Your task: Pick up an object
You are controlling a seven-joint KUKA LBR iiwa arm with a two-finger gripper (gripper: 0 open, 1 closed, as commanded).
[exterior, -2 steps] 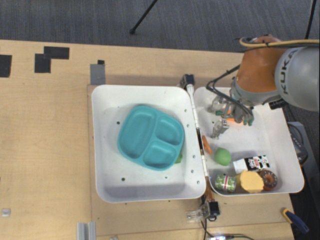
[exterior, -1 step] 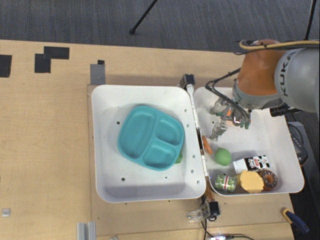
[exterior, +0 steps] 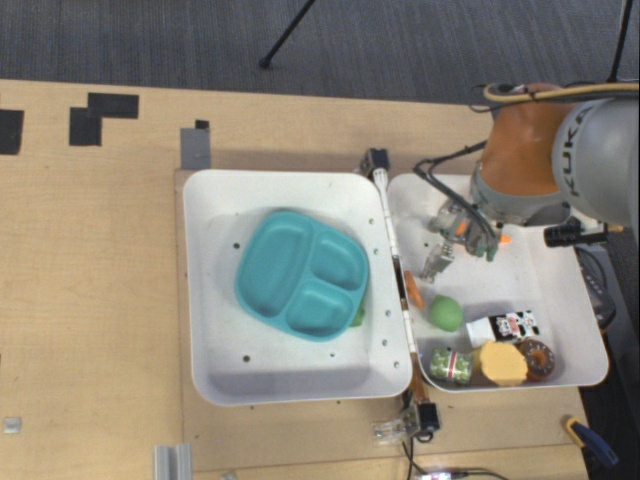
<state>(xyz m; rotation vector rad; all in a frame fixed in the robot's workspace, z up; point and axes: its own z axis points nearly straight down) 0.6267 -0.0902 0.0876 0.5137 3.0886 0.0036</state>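
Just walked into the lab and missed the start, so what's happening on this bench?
A grey KUKA arm is reaching into the right bin, its gripper poised above the bin floor near a green ball. Nothing is visibly held. More small items are bunched at that bin's near end, including a yellow block. The left bin holds a teal divided plate.

Big dark letters "KU" can be read on the grey arm (exterior: 600, 158), up and to the right of the gripper (exterior: 440, 258). The small white box (exterior: 510, 325) below the gripper has black marks too tiny to read.
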